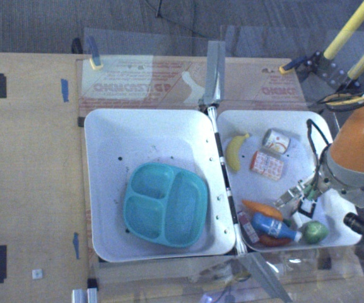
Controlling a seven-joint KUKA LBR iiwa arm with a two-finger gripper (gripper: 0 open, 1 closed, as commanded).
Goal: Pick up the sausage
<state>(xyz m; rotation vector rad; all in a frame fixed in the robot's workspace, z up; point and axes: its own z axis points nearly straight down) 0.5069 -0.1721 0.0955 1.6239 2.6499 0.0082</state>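
The sausage [270,239] is a reddish-brown link lying along the front wall of the right bin [295,122]. A blue bottle [272,226] lies across it and hides most of it. My gripper [297,201] hovers over the right bin's front right part, just above and right of the bottle and sausage. Its fingers stand apart, open, with nothing between them. The grey arm with its orange band [358,145] reaches in from the right.
Around the sausage lie an orange carrot [262,207], a green round fruit [315,231] and a dark packet [247,227]. Farther back are a banana [234,151], a red-white packet [267,165] and a small box [275,142]. The left bin [106,137] holds a teal divided plate [166,204].
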